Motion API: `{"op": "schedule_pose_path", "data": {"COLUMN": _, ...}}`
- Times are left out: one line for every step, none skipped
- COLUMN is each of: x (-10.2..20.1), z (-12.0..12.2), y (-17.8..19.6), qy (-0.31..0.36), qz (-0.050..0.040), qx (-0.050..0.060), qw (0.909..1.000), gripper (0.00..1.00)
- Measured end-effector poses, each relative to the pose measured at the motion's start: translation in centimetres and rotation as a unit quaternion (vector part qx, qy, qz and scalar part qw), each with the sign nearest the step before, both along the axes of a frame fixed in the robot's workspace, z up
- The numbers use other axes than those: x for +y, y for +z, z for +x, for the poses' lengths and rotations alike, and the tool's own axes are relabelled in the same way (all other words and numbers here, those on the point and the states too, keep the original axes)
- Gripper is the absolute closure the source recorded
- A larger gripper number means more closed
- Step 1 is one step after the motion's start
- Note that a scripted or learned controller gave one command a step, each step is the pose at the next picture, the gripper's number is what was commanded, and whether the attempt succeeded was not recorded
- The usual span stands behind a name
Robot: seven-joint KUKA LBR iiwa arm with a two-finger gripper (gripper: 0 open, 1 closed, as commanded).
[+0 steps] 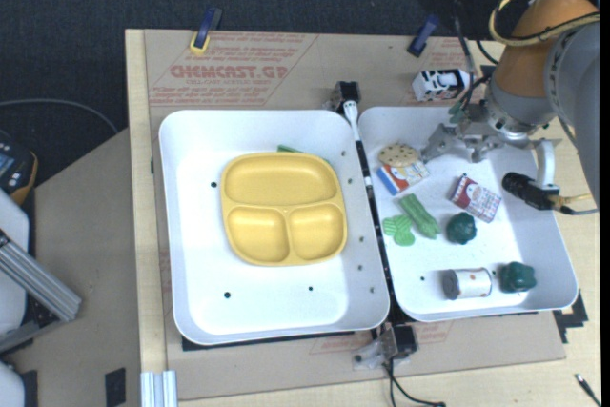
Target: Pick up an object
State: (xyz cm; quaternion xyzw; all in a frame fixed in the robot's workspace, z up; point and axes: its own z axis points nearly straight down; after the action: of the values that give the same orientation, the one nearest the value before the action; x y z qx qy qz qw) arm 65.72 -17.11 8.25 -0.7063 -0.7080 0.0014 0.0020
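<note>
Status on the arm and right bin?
Gripper low over right white bin's back edge, nothing seen held. Round speckled cookie nearest, beside it. Red-and-white carton close by.

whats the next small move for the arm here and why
Probably shift the tool a little toward the left bin and lower it over the cookie. The tool hovers at the right bin's far end with nothing between its fingers, and the cookie lies nearest.

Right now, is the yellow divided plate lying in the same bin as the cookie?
No: the yellow divided plate lies in the left bin, while the cookie lies in the right bin.
</note>
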Motion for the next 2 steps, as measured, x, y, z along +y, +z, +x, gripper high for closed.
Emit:
{"op": "schedule_pose_path", "data": {"x": 0.0, "z": 0.2, "y": 1.4, "qy": 0.0, "qz": -0.0009, "qx": -0.003, "qw": 1.0, "gripper": 1.0}}
{"op": "schedule_pose_path", "data": {"x": -0.1, "z": 0.6, "y": 7.9, "qy": 0.0, "qz": -0.002, "qx": -0.007, "qw": 1.0, "gripper": 1.0}}
